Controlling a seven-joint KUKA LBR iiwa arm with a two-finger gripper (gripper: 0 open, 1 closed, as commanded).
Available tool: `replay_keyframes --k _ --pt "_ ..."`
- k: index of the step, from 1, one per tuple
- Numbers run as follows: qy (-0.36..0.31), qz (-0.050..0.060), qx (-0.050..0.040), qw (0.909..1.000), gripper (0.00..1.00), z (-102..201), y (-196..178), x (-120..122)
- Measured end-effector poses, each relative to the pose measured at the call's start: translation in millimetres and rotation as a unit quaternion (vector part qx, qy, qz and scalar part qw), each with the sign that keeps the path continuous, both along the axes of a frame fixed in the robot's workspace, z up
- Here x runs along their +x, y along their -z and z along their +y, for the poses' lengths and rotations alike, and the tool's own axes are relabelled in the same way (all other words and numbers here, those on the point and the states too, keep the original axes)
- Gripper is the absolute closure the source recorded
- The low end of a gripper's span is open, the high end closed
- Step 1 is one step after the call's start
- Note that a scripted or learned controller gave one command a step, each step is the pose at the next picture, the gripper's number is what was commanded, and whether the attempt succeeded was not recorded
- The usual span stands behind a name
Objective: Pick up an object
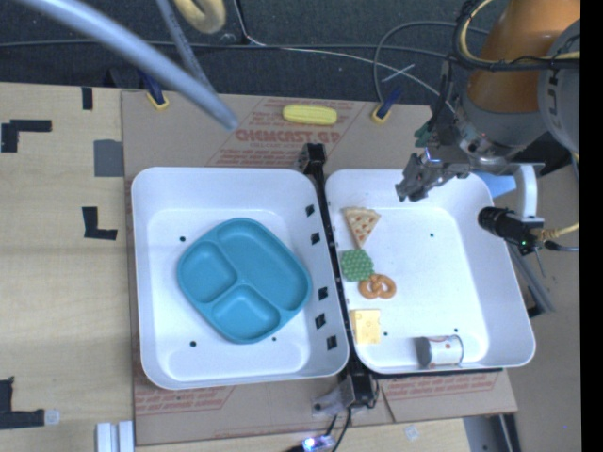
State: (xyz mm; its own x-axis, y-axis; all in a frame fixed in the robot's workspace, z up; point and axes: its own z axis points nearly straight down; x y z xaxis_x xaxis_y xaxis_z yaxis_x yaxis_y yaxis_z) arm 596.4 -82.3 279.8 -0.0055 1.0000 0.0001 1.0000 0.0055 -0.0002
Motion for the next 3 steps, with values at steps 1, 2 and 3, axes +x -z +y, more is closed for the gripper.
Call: replay_keyframes --k 1,2,3 --pt "0.000 0.001 0.0004 1.0000 1.00 54 24 7" --pt "0.000 0.001 0.0001 1.0000 1.00 95 37 16" --pt "0.000 0.000 0.0001 1.0000 1.00 146 37 35"
